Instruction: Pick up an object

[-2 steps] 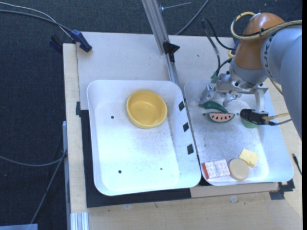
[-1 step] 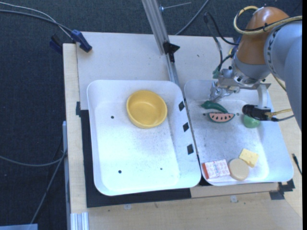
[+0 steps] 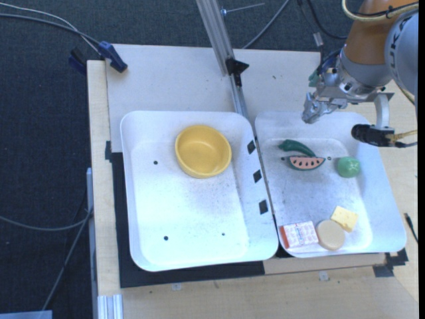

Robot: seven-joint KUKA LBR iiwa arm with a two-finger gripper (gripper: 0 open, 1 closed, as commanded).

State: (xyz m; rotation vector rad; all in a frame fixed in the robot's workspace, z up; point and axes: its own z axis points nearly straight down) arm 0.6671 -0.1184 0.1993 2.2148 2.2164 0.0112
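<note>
Taking the watermelon slice in the right bin as the landmark, the nearest things lie toward the camera from it, along that bin's near edge: a red-and-white patterned packet in the corner, a round cream disc touching it on the right, and a yellow cheese wedge leaning against the disc. They sit bunched against the rim, which I judge makes them awkward to close on from above, since each crowds its neighbour.

The slice itself lies flat in the far half of the bin. A dark green pepper-like piece rests just behind it and seems to touch it. A green ball sits just to its right, apart from it. Any of these is a candidate for the pick; the ball stands clear of neighbours and looks the easiest to reach, though it may roll.

Well to the left of the slice, across the divider with its black clips, a yellow bowl stands upright in the left bin.

Beyond the slice, the gripper hangs over the bin's far rim, above and behind the green piece, carrying nothing. Whether it is spread or closed, I cannot tell. Nothing stands between it and the toys below. Farther back, a slanted metal rail crosses the bench.
</note>
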